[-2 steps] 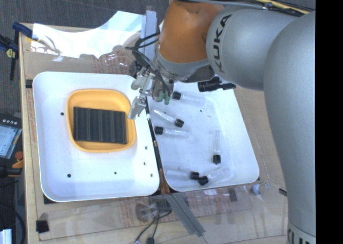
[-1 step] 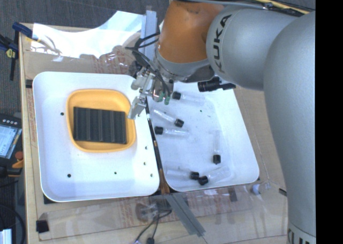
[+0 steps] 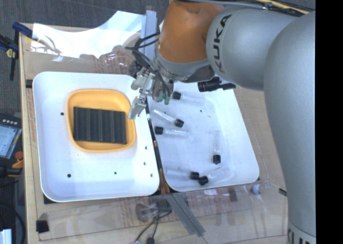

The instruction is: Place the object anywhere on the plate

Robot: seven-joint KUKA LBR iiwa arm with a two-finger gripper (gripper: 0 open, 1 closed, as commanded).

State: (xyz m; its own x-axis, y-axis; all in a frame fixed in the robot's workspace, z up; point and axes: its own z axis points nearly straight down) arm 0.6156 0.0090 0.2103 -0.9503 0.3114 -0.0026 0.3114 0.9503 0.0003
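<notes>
Counting across the bench gives two white bins, the left bin (image 3: 48,173) at nine o'clock and the right bin (image 3: 241,146) at three o'clock, meeting along a shared edge. One yellow plate (image 3: 99,95) sits in the left bin toward its twelve o'clock side, and one dark ribbed block (image 3: 101,126) lies flat on it. Six black caps (image 3: 216,159) can be counted in the right bin: three toward eleven o'clock, one near four o'clock, and two close together at six o'clock. They belong to clear tubes (image 3: 170,120), whose see-through bodies blur into the white floor, so the tubes themselves cannot be counted exactly. The gripper (image 3: 140,103) hangs over the shared edge, just beside the plate's two o'clock corner; whether it is spread or closed cannot be told. A small green piece (image 3: 166,98) shows at its three o'clock, too small to identify. The arm (image 3: 257,39) covers the right bin's twelve o'clock corner.
</notes>
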